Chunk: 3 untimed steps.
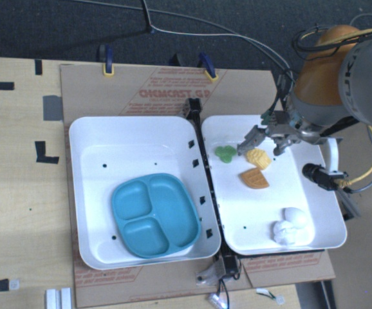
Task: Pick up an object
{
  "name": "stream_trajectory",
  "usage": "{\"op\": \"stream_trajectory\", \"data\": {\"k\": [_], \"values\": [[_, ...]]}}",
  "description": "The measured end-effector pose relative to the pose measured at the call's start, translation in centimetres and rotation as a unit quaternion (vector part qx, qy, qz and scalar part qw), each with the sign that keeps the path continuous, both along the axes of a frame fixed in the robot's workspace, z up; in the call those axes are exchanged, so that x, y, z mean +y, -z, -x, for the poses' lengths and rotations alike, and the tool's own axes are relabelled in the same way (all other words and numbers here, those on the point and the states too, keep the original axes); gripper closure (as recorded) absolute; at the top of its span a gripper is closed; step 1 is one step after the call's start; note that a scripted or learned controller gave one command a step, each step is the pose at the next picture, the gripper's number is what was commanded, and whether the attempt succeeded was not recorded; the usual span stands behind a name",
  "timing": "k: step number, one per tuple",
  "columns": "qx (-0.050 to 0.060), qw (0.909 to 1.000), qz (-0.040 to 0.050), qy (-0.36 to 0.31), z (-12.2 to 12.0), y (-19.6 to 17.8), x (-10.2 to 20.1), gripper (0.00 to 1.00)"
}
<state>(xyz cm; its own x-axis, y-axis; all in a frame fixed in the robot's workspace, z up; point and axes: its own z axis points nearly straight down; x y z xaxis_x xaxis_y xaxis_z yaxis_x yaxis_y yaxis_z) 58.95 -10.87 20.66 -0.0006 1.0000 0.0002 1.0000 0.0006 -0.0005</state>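
The grey arm with its orange band reached in from the right, and its two-finger gripper (pixel 263 145) hung over the right-hand shallow white plastic bin (pixel 315 192), jaws spread wide, one dark finger out to the left and the other to the right, with nothing between them. Directly beneath that gap, at the near edge of the jaws, lay the pale yellow ridged toy piece (pixel 258 157), which looked like the likeliest target, since the spread jaws straddled it from above. Just beyond the yellow piece on its near side sat an orange-brown wedge-shaped toy (pixel 255 179), close beside it but seemingly not touching. To the left of the yellow piece, near the divider between the bins, rested a small green leafy toy (pixel 224 153), apart from the left finger. Well off from the yellow piece, toward the near right corner of the same bin, was a lumpy white soft object (pixel 289 226). The left-hand white bin (pixel 89 140) carried a blue three-compartment plastic plate (pixel 155 214), lying flat and out of play. The wide stance made sense as readiness to descend; whether the jaws were low enough to close on anything could not be judged from this slanted view, so the pick remained undone.
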Motion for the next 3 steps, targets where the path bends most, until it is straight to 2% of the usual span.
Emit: {"op": "stream_trajectory", "data": {"k": [1,2,3], "values": [[0.004,1.0,-0.0002,0.001,-2.0,9.5,-3.3,0.0],[0.0,1.0,0.0,0.0,-2.2,8.0,-3.2,1.0],[0.0,1.0,0.0,0.0,-2.2,8.1,-3.2,0.0]]}}
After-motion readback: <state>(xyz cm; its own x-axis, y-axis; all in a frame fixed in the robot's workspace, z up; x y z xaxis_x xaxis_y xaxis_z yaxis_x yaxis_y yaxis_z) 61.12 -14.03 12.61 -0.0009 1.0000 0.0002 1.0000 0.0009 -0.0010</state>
